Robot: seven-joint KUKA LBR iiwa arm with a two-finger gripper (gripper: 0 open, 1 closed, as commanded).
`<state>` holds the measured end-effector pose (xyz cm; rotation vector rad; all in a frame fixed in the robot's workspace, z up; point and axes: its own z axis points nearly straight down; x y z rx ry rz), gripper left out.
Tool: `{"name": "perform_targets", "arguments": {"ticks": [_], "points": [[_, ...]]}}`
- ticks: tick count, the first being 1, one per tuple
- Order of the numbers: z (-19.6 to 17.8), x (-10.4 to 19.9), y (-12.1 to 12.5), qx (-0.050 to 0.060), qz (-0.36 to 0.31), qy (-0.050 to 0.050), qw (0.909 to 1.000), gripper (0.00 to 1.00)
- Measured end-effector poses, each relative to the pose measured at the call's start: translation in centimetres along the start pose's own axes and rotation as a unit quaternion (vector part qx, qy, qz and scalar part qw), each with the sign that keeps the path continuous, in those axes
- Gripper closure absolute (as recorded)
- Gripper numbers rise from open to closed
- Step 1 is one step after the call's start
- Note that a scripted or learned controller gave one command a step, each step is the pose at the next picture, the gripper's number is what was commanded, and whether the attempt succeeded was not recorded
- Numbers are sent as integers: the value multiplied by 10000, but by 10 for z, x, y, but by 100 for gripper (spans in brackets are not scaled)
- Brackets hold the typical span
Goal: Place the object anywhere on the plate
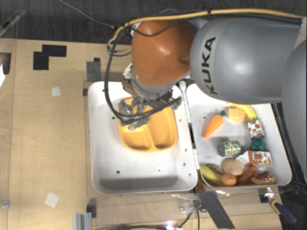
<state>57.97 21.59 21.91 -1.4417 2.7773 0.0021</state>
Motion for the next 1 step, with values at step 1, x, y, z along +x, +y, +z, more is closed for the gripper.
{"name": "perform_targets", "arguments": {"ticks": [1], "points": [[-62,39,58,8,-117,-5,9999,100]]}}
